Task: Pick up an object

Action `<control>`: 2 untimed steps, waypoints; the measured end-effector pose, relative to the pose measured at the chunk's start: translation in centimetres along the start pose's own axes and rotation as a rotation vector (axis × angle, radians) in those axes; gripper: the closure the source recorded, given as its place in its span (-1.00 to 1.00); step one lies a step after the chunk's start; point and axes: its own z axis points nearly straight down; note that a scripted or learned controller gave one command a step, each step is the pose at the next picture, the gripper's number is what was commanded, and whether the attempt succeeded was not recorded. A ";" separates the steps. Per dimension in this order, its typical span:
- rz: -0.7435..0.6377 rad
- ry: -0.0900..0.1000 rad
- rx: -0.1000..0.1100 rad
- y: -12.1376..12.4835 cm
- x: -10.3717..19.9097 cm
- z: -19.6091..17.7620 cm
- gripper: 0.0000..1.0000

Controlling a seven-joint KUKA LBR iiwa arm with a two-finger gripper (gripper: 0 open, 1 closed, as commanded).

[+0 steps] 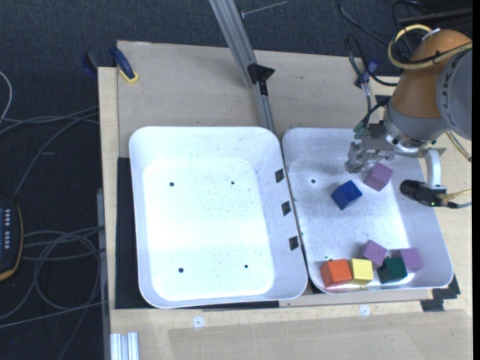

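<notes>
The bench (187,81) fills most of the frame, a pale wooden top on dark carpet. On it sit two shallow white bins side by side. The left bin (150,148) takes up the centre-left of the frame, with a few dark specks on its floor. The right bin (315,148) lies in the lower right and carries all the blocks.

The arm (431,81) comes in at the upper right, its orange band showing above the wrist, and bends down into the upper part of the right bin. The gripper (365,158) hangs low there, just beside a light purple block (378,176) that lies against its lower right side. Whether the jaws are wide, narrow or closed on anything cannot be told from this slant (the wrist hides them), so no grasp can be claimed.

A blue block (346,194) rests near the middle of the right bin, a little down-left of the gripper. Along the bin's lower edge sits a cluster: an orange block (337,271), a yellow block (362,270), a dark green block (391,269), and two more purple blocks (373,250), one above the yellow, the other (411,259) at the far right.

By my judgement the task is at the reach-and-grasp stage: the light purple block looks like the target, it appears to sit on the bin floor, and the lift is not yet done
</notes>
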 end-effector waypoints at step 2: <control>0.001 -0.003 -0.006 -0.1 -0.1 -10.4 1.00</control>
